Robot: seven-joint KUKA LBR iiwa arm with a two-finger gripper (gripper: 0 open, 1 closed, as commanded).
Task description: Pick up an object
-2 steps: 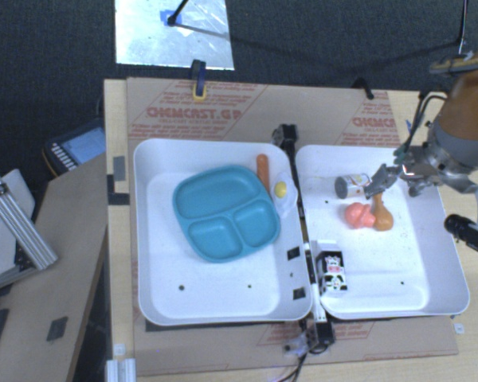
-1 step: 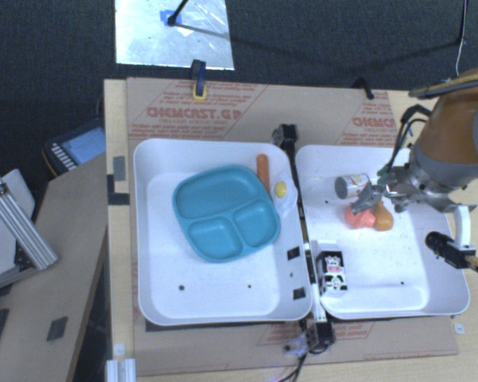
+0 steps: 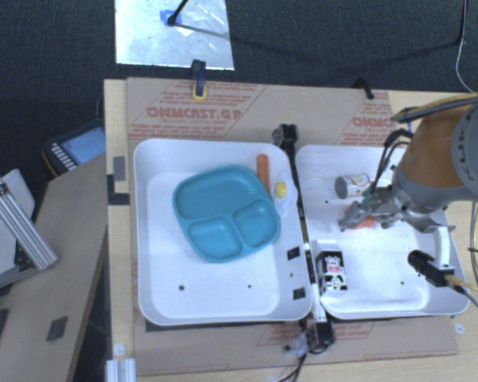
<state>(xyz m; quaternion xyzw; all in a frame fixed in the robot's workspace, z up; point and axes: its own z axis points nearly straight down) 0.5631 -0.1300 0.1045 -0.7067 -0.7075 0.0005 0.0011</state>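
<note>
This was a robotics lab. A grey and orange industrial arm [image 3: 438, 153] reached over a worktop [image 3: 223, 106] faced with printed cardboard, where two white bins [image 3: 155, 293] sat clamped side by side, cables [image 3: 303, 50] trailed across dark carpet, and aluminium framing [image 3: 12, 221] stood nearby.

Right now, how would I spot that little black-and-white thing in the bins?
Look in the right bin, at its near-left corner beside the divider between the bins. The small carton lies there alone, patterned black and white like a cow, unlike the silvery can farther back.
</note>
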